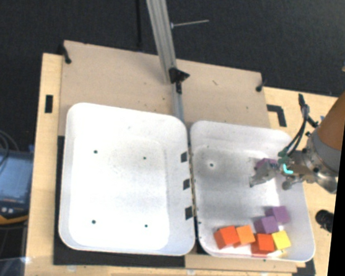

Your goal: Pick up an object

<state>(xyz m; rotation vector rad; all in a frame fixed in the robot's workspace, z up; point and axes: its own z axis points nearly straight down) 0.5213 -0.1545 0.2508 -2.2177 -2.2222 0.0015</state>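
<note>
Above the right bin [234, 142], pincer [272, 178] fingers spread, nothing between them

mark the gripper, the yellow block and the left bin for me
gripper [272, 178]: camera view, midway between its fingertips, above the right bin.
yellow block [281, 240]: camera view, on its top face, near the right bin's front corner.
left bin [74, 153]: camera view, on a bare part of its floor by the left wall.

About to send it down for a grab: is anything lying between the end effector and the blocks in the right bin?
Nothing visible. The end effector sits over bare floor of the right bin, and the blocks are clustered toward the bin's near right corner with open floor between.
</note>
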